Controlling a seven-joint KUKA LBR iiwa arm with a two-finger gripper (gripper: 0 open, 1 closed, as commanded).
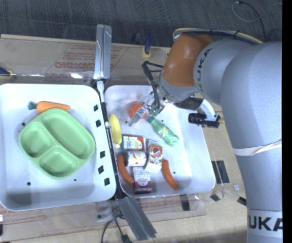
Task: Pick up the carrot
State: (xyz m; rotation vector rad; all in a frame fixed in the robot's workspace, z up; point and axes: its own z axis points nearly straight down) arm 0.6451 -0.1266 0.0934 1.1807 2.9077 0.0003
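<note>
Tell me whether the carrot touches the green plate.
Touching: the camera view shows the carrot lying against the green plate's upper rim with no gap.

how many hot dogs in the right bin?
2. One hot dog lies along the left wall near the cartons, the other hot dog at the lower right. Clutter may hide more.

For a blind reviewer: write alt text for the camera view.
A carrot lies in the left bin beside a green divided plate. The robot's hand reaches into the right bin, over an orange item among a banana, green bottle and cartons.
</note>
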